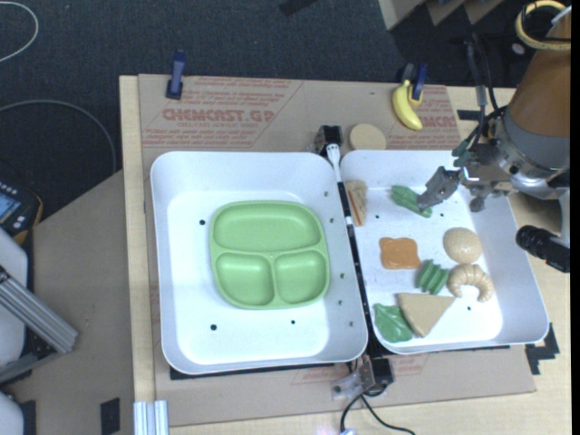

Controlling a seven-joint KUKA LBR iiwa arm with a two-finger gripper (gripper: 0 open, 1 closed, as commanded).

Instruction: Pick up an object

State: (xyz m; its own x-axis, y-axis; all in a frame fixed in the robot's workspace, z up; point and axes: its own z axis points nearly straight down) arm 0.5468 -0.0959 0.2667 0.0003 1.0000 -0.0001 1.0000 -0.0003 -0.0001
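Over the right bin (507,329), the claw (456,188) spreads wide; one finger touches a green piece (410,198).

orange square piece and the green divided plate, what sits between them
In the camera view, the raised rims where the two white bins meet run between the orange square piece and the green divided plate; otherwise bare white bin floor.

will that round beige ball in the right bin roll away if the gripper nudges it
Probably: the beige ball looks smooth and rounded, so a nudge could roll it. The croissant beside it might stop it that way. It looks like toy food, so likely light and stiff.
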